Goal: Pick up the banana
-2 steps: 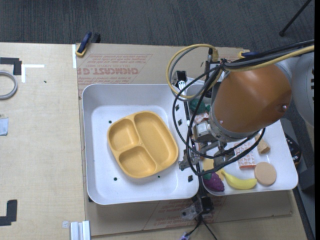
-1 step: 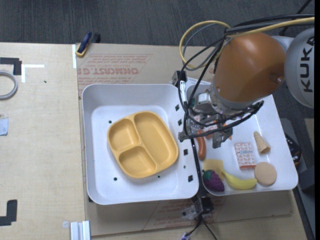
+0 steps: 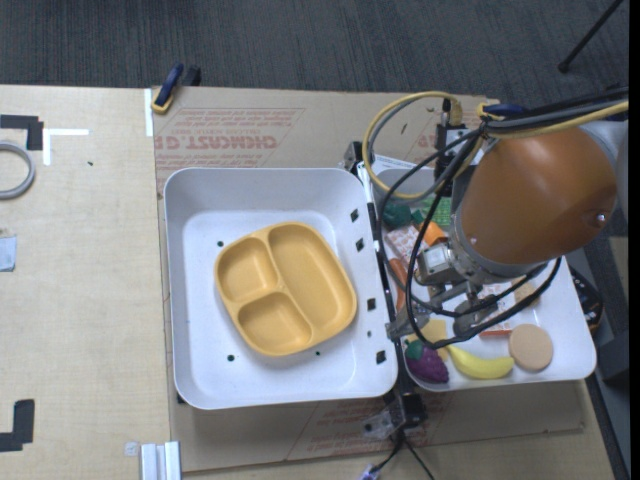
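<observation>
Yellow and curved, the banana (image 3: 480, 363) lies flat near the near edge of the right bin (image 3: 570, 363), its length running left to right. Just left of it sits a purple bunch of grapes (image 3: 429, 366), and just right of it a round tan cookie-like disc (image 3: 531, 347). The grey arm with its orange band (image 3: 535, 198) hangs over this bin, covering most of it (cables loop around the wrist). The gripper (image 3: 450, 303) sits low in the clutter of metal and wire just above the banana, slightly to the far-left of it; how wide it stands, or whether it has hold of anything, I cannot tell. The banana looks to be resting on the bin floor. Further back in the same bin, green and orange pieces (image 3: 415, 220) peek out beside the arm. The left bin (image 3: 190, 298) holds a yellow divided plate (image 3: 286, 288) with three compartments.
</observation>
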Controlling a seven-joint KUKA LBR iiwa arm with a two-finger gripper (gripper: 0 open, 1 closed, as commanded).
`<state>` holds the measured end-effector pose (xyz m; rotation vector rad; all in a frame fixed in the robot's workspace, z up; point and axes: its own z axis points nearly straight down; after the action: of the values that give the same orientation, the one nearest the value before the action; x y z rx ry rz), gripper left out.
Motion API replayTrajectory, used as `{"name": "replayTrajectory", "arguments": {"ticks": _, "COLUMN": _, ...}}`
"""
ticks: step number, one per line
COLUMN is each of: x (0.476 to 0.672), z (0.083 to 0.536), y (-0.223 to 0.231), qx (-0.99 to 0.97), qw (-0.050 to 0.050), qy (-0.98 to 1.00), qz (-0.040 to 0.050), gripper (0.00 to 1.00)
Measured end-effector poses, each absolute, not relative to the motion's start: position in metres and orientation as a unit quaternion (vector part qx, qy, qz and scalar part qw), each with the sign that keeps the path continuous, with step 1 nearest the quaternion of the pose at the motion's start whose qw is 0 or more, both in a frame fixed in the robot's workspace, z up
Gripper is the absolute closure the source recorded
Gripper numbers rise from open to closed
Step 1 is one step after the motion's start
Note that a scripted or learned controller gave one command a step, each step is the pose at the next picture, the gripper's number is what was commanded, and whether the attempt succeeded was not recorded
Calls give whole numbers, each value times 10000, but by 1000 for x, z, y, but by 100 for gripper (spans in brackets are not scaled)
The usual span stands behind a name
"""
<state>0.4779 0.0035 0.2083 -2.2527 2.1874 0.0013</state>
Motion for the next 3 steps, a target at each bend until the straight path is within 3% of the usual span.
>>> {"name": "replayTrajectory", "arguments": {"ticks": 1, "x": 650, "z": 193, "y": 73, "qx": -7415, "qw": 30, "qy": 6709, "qz": 1, "gripper": 0}}
{"name": "replayTrajectory", "arguments": {"ticks": 2, "x": 637, "z": 142, "y": 92, "qx": -7339, "qw": 29, "qy": 6793, "qz": 0, "gripper": 0}}
{"name": "replayTrajectory", "arguments": {"ticks": 3, "x": 583, "z": 109, "y": 120, "qx": -8908, "qw": 9, "qy": 4544, "qz": -30, "gripper": 0}}
